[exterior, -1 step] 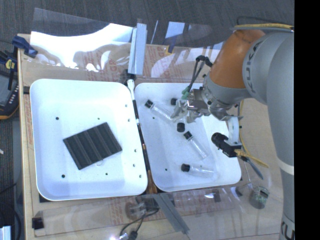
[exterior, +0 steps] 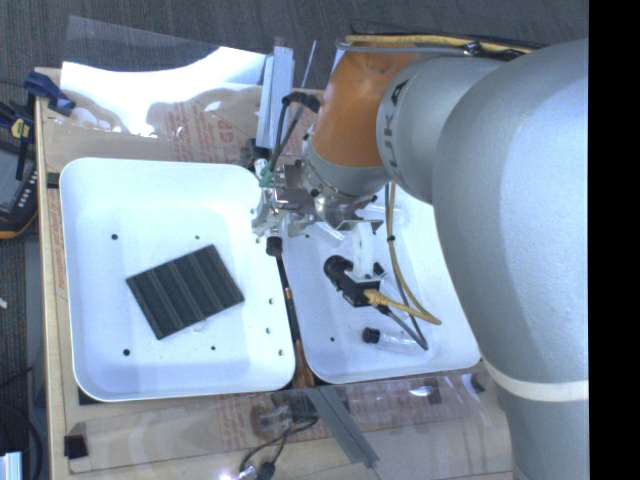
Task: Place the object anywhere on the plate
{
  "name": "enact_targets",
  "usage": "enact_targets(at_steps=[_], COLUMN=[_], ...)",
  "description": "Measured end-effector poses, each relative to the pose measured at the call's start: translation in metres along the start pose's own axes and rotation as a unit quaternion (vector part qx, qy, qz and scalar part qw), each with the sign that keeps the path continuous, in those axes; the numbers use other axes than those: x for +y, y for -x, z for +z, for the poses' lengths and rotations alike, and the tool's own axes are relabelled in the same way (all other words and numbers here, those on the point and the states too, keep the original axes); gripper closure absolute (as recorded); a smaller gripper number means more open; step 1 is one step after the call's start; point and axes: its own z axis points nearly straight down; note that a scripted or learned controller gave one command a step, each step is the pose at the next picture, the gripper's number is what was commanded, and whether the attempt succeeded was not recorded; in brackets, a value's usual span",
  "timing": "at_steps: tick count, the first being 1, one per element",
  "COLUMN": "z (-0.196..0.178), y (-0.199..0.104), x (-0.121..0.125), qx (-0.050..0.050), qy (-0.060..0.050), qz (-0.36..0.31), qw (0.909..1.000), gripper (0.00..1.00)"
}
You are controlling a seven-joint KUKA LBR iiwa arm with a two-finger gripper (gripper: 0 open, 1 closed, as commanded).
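Observation:
The plate (exterior: 185, 290) is a dark grey ribbed rectangle lying flat and slightly turned in the middle of the left bin (exterior: 90, 198). My gripper (exterior: 271, 220) hangs over the seam between the two bins, near their far ends, up and to the right of the plate and well apart from it. The wrist's metal parts crowd around it. A small object with a black end and a clear body (exterior: 385, 338) lies in the right bin (exterior: 340, 363) near its front, below the wrist.
The big grey arm with its orange band (exterior: 355, 108) covers most of the right bin. Crumpled clear plastic (exterior: 190, 108) lies behind the left bin. Small dark dots mark the left bin's floor around the plate.

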Motion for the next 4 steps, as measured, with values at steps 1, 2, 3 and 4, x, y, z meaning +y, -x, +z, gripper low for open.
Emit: enact_targets(at_steps=[1,2,3,4], z=[-0.009,-0.042,-0.070,-0.109], y=[-0.022,-0.088,-0.208,-0.096], x=[-0.079,-0.020,-0.067,-0.082], qx=[0.000,0.001,0.000,0.000], qy=[-0.001,0.000,0.000,0.000], qz=[-0.026,-0.031,-0.052,-0.161], qw=[0.9997,0.9995,0.9986,0.9870], gripper=[1.00,1.00,1.00,1.00])
